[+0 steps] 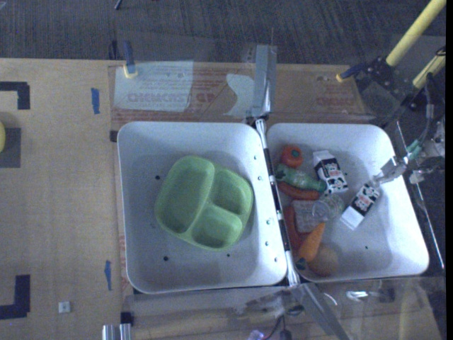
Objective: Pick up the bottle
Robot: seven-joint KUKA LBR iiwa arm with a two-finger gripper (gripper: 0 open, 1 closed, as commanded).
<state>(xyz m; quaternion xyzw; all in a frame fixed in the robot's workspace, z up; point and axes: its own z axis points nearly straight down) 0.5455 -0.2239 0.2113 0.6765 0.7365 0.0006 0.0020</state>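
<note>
Lying ungrasped: bottle point(361, 204), right bin point(403, 250) three o'clock; gripper point(393, 168) just beside at one o'clock, jaw state indiscernible; pickup pending.

A tan bench top point(56, 211) is marked with blue tape strips point(95, 100) and black corner marks point(15, 94). Dark grey carpet point(212, 13) is seen beyond its far edge. A yellow pole point(419, 25) is angled at upper right.

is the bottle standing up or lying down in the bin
Lying down. The bottle shows its full length slanted across the floor of the right bin, label facing up, apart from the toy food pile.
</note>
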